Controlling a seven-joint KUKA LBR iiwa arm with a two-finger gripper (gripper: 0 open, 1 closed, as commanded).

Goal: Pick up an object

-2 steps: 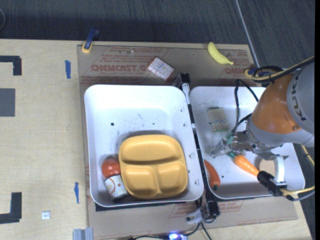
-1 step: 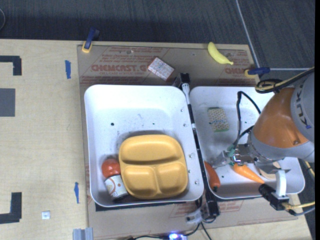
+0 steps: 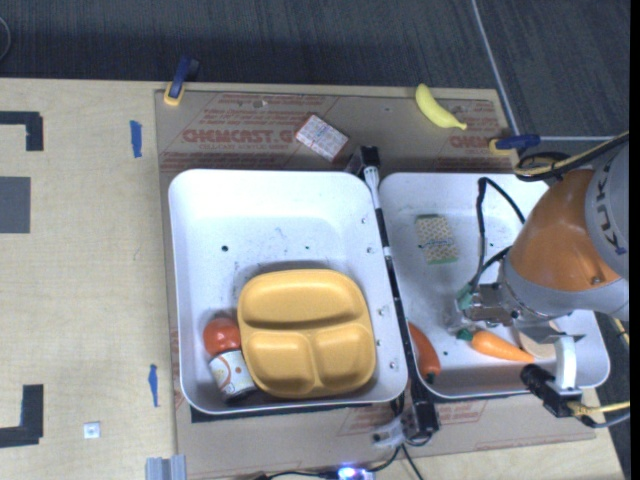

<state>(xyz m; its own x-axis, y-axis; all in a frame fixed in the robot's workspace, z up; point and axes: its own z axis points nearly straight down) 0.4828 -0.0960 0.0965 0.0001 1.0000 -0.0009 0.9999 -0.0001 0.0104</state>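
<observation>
Two white bins on a cardboard-covered bench, read from left to right. The left bin holds a yellow compartment tray at its 6 o'clock side; tucked against the tray's 8 o'clock edge lie a red-orange ball and a small white-and-orange can. A reddish-orange item lies beside the divider between the bins. The right bin holds a speckled pale sponge towards 11 o'clock and a toy carrot towards 6 o'clock. The arm enters from 3 o'clock; its gripper sits low, just above the carrot's green end, and whether it is parted or grasping anything cannot be told. A yellow banana rests on the cardboard at 12 o'clock
</observation>
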